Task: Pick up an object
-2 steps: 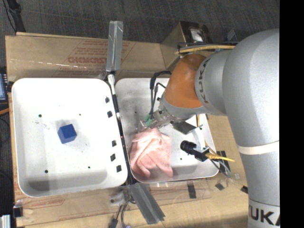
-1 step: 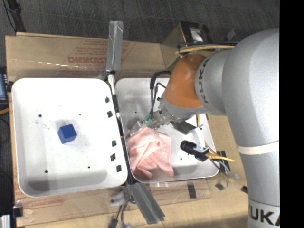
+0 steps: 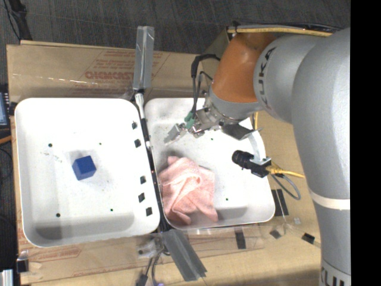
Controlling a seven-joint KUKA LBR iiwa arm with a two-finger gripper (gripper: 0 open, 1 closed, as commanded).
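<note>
A crumpled pink cloth (image 3: 187, 189) lies in the right bin (image 3: 256, 204), against its left wall and towards the front. A small blue cube (image 3: 84, 167) sits on the floor of the left bin (image 3: 36, 124), left of its middle. My gripper (image 3: 174, 133) hangs over the back left part of the right bin, a little above and behind the cloth, pointing left and down. I see nothing held in it. The grey arm with its orange band (image 3: 238, 70) covers the back right part of that bin.
A divider with black clips (image 3: 143, 159) separates the two bins. A black connector with a yellow cable (image 3: 253, 162) hangs from the wrist over the right bin. Cardboard (image 3: 71, 67) lies behind the bins, and a grey upright bar (image 3: 143, 58) stands at the back between them.
</note>
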